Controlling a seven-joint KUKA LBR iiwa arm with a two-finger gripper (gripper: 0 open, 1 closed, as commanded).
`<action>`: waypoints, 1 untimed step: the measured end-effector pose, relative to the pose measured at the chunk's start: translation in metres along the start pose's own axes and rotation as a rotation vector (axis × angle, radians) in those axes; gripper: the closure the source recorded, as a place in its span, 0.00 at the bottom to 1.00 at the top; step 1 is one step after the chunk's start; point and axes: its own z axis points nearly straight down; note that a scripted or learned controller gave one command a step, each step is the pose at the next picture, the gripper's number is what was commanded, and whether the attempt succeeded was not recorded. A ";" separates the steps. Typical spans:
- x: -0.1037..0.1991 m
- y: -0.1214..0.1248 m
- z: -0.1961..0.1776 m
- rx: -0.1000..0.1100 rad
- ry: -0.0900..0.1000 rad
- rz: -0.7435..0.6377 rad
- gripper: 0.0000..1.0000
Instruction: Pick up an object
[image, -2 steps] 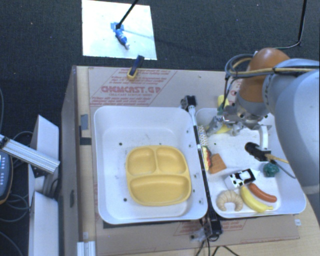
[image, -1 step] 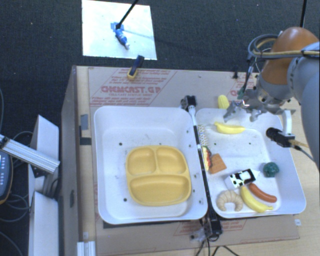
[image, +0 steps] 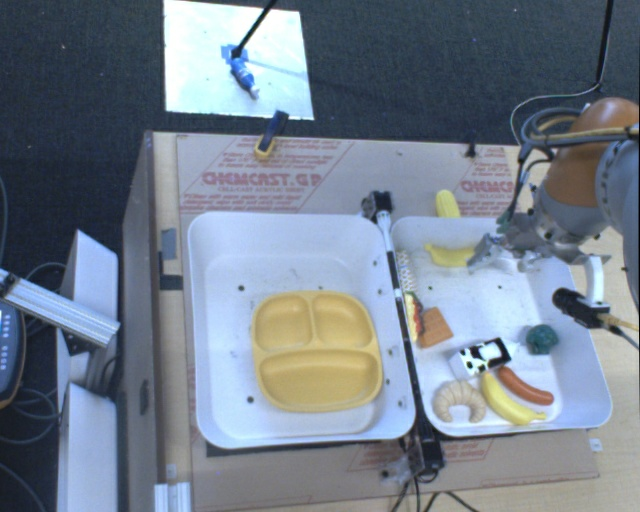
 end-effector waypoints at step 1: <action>-0.028 -0.067 0.030 0.001 0.000 0.001 0.00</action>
